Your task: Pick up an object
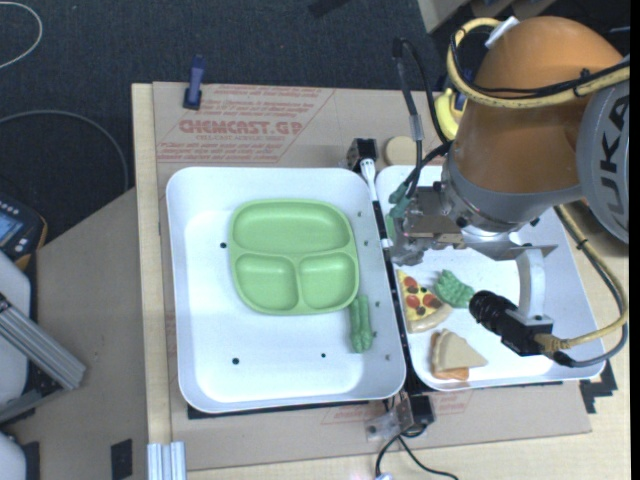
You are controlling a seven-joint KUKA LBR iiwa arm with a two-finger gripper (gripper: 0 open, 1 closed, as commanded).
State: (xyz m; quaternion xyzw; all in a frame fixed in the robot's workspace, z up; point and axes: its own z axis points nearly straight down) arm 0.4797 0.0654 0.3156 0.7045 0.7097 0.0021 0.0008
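- Sandwich wedge (pixel 455 354): lies in the right bin (pixel 570 268) near its front edge, free of the arm.
- Pizza slice (pixel 421 302): just behind the sandwich wedge, close to the right bin's left wall.
- Green leafy toy (pixel 455 288): beside the pizza slice, toward the bin's middle, near the black part of the arm's tooling.
- Green stick (pixel 359 325): in the left bin (pixel 200 298), near its front right corner, just beside the green divided plate (pixel 294 255).
- Green divided plate: three compartments, nothing in any of them, set in the middle of the left bin.
- Claw (pixel 425 230): low over the back left part of the right bin, under the orange wrist; whether it is open or closed cannot be told, and no item can be seen held.
- Step in hand, as judged: the reach into the right bin, with no grasp confirmed.
- Next move, as judged: settle over one loose item, likely the pizza slice or leafy toy nearest it, close, then lift clear of the bin wall.
- Tabletop (pixel 250 118): brown board with red printing along its far edge; a small blue item (pixel 193 83) at its far left corner.
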